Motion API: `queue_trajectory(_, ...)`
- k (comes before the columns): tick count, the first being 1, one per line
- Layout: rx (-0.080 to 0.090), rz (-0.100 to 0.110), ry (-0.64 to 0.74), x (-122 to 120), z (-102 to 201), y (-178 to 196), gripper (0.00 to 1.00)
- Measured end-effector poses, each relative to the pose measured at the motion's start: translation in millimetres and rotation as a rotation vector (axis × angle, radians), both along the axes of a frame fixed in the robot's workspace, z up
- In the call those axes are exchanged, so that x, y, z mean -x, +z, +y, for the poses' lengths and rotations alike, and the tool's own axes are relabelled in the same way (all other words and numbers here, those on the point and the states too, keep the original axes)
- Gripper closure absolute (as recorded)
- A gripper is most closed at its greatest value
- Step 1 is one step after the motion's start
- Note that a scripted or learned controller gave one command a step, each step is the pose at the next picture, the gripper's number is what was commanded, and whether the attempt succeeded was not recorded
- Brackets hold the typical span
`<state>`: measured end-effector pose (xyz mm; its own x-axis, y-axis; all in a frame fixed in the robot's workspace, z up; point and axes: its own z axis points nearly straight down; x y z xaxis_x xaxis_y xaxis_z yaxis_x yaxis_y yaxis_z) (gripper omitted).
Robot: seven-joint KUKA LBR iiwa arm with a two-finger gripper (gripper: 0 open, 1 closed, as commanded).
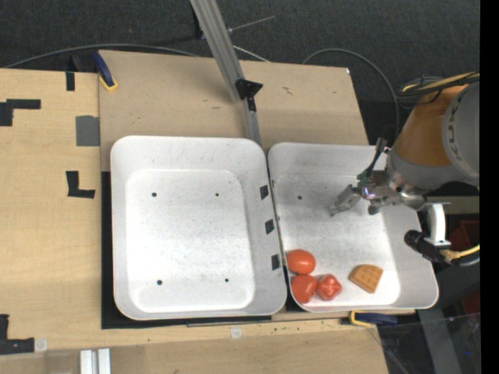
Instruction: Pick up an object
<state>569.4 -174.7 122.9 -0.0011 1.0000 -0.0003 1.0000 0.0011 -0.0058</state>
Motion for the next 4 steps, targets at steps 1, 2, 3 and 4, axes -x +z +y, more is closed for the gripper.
queue_trajectory(1,0.001,-0.004,0.000,0.1,0.4,-35.4,0.00)
queue_trajectory(2,0.000,-0.005,0.002,-0.3,1.4,-24.1,1.00)
queue_trajectory(3,0.000,-0.009,0.001,2.9,10.2,23.2,1.00)
queue_trajectory(4,0.001,-0.011,0.001,6.0,10.7,85.8,1.00)
